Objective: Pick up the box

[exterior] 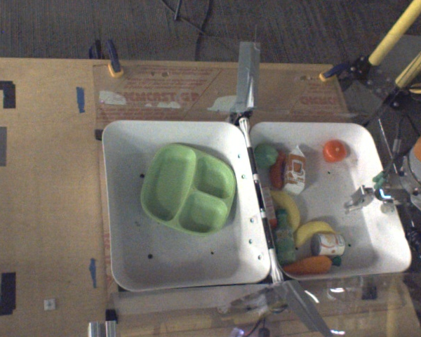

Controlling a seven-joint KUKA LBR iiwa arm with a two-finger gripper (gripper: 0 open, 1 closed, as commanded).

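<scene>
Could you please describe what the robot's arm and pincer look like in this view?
At the view's right edge, the pincer is a small metallic silver-grey assembly with slim pale fingers and a tiny teal-green spot on its body. Behind it the wrist is light grey, with a patch of the orange band above it. Dark thin cables run nearby. No markings are legible.

The arm (415,177) is reaching in from the right edge, its orange band showing above the wrist, and its gripper (361,196) is pointing leftward, hanging low.
</scene>
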